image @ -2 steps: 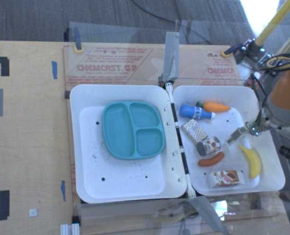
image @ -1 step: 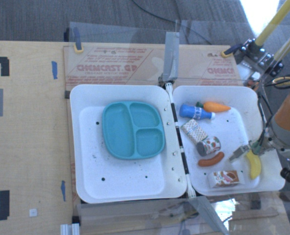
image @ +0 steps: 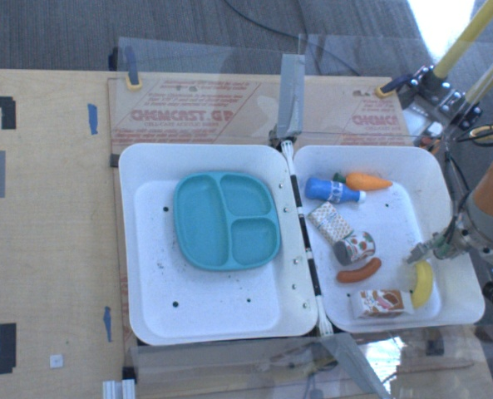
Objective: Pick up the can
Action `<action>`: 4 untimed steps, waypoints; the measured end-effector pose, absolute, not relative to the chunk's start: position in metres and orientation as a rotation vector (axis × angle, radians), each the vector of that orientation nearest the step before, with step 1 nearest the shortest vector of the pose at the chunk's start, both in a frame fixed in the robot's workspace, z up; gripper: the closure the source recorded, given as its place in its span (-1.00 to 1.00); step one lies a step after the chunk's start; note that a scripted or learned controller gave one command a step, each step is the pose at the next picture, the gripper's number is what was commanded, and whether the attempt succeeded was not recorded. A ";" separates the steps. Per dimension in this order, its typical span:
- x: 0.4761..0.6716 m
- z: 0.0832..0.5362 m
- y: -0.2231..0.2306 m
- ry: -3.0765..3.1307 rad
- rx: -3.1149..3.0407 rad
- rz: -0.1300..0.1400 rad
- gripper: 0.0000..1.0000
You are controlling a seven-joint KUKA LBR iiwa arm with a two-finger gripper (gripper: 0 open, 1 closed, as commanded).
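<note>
- Left bin [image: 146, 306]: we see a teal divided plate [image: 227, 220], nothing to do with the task.
- Right bin [image: 396, 314]: blue bottle [image: 331, 191], carrot [image: 367, 181], checkered packet [image: 330, 220].
- The can [image: 354, 247] lies on its side mid-bin, touching the packet, with a sausage [image: 359, 271] just below and a juice carton [image: 382, 303] nearby.
- Gripper [image: 433, 250] sits at the right edge above the banana [image: 423, 283], well apart from the can; we cannot tell the jaw state.
- Risk: we reckon a round can rolls, or neighbours get pinched.
</note>
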State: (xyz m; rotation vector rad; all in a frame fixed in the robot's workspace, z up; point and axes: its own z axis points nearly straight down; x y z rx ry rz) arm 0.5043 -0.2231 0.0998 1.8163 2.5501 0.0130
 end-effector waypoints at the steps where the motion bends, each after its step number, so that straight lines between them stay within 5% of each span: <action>1: 0.492 0.173 -0.171 2.494 1.907 0.001 1.00; 3: 0.601 0.180 -0.136 2.203 2.235 0.001 1.00; 4: 0.602 0.191 -0.136 2.204 2.230 0.001 1.00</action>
